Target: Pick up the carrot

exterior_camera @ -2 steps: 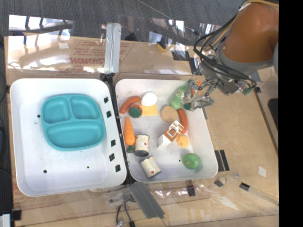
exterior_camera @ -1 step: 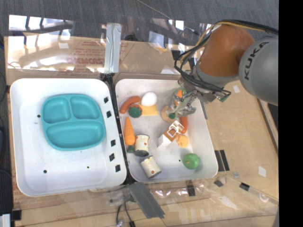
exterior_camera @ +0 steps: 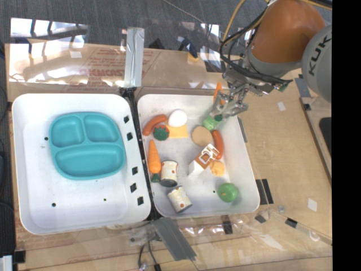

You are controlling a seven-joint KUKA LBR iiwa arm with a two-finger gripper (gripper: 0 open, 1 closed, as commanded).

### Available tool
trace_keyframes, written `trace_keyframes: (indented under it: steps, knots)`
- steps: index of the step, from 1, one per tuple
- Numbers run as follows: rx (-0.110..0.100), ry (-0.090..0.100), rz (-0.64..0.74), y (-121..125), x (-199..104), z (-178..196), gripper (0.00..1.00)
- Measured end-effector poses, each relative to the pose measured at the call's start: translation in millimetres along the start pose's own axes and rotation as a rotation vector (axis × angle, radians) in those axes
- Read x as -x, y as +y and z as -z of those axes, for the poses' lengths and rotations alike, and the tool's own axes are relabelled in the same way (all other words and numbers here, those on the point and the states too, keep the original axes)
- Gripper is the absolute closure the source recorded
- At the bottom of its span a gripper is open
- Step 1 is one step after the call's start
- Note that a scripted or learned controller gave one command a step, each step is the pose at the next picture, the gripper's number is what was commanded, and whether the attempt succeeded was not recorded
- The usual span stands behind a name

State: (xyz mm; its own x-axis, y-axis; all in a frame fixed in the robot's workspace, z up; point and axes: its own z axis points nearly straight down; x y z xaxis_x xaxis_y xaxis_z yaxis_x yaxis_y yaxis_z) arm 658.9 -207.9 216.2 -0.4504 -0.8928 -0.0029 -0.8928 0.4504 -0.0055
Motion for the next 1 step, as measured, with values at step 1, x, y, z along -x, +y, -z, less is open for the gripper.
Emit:
trace_keyframes:
  steps: [1]
  knots:
    - [-0.002, -0.001, 0.241, -0.2, 0.1, 44.4, 1.00]
